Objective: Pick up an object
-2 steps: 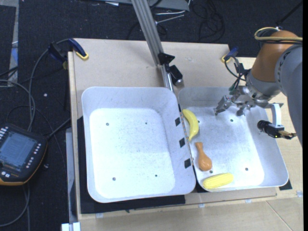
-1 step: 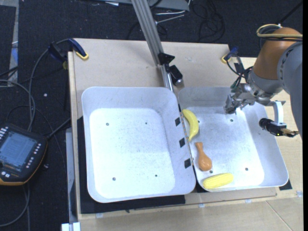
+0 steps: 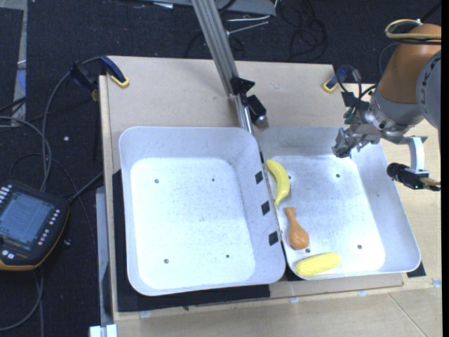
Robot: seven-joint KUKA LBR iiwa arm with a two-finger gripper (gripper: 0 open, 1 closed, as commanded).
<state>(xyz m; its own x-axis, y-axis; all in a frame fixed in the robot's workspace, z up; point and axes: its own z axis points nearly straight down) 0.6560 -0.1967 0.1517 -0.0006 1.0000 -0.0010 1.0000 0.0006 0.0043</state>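
In the right bin (image 3: 365, 209) lie three toy foods. A yellow banana (image 3: 279, 180) rests against the bin's left wall. Below it is an orange-brown drumstick (image 3: 296, 229), and a yellow corn cob (image 3: 318, 262) lies near the front rim. My gripper (image 3: 344, 148) hangs over the bin's back right part, well apart from all three. Nothing shows between its fingers.
The left bin (image 3: 189, 209) sits beside the right one. A slanted metal pole (image 3: 221, 44) with a dark clamp (image 3: 254, 107) rises behind the bins' junction. Clamps sit at the bench's back corners. A teach pendant (image 3: 24, 223) lies off the bench at left.
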